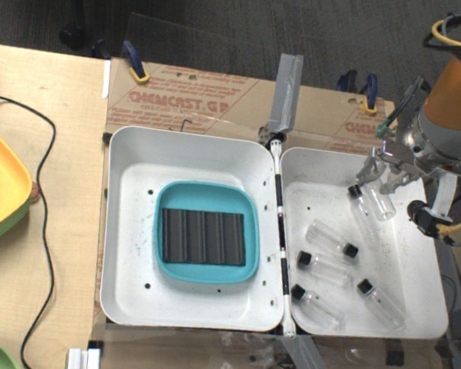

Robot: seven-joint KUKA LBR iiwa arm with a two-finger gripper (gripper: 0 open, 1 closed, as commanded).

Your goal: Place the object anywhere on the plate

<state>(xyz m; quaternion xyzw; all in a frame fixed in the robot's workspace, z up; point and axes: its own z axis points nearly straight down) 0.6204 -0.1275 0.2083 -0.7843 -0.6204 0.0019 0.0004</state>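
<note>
While my claw (389,174) hung over the far end of the right bin (421,325), I looked for the thing I had to move. A small clear bottle with a black cap (368,199) lay just under my claw, at its tip. I could not tell if I had it pinched. The bottle was see-through and my claw was a jumble of grey metal, so I could not tell how wide my claw stood either.

The plate (205,236) was in the left bin (128,209). It was teal with a dark ribbed middle, and it sat well apart from me, across the wall between the two bins. From my claw, the plate lay to the left and a bit nearer to the camera.

The bottle by my claw lay on a slant. Its black cap pointed up and to the left, and its clear body ran down and to the right. I thought I should pinch it across its thin side, not along its length, or it could slip out.

Three more little bottles lay in the right bin, nearer the front. One sat in the middle (333,239), one near the wall between the bins (320,268), and one toward the front right (378,301). A fourth (310,303) lay at the front.
</note>
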